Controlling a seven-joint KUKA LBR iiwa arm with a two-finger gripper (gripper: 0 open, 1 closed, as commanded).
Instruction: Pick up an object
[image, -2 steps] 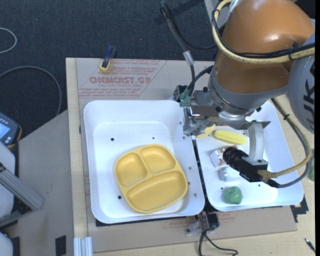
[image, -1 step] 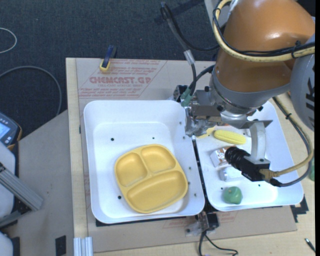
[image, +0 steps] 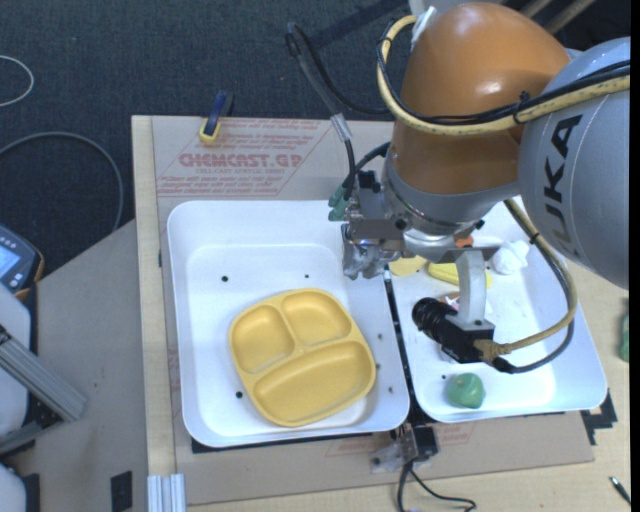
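- Camera view, slanted down on both bins: pincer (image: 368, 262) hangs low over the divider between left bin (image: 190, 300) and right bin (image: 580, 370), tip about level with the bins' far half.
- Pincer state: cannot tell how it is set or whether anything is in it; the tip is a dark metal lump, and the arm's orange dome (image: 480, 90) and grey wrist hang over it.
- Candidates: yellow divided plate (image: 300, 355) lies flat in the left bin, below-left of the pincer and apart from it. Green lump (image: 464, 390) sits in the right bin, below-right, well apart. Yellow piece (image: 425, 268), banana-like, lies just right of the pincer, half under the wrist. White crumpled thing (image: 508, 258) further right, near the right bin's far side.
- Step in hand, my read: descent or approach for a grasp, nothing visibly lifted yet.
- To do it well: the plate is wide and flat, so a straight-down pinch likely slips; better to catch a rim or a compartment wall. The green lump looks the easier pick, small and standing clear.
- Risk: tip sits right at the bin walls, could clip the divider.
- Hard to make out: black part with a tan cable (image: 452, 330) to the right looks like arm hardware, not sure. Far half of the right bin is hidden under the arm.
- Surface (image: 250, 150) beyond carries a printed board and a small blue-yellow clip (image: 214, 118), far upper-left.
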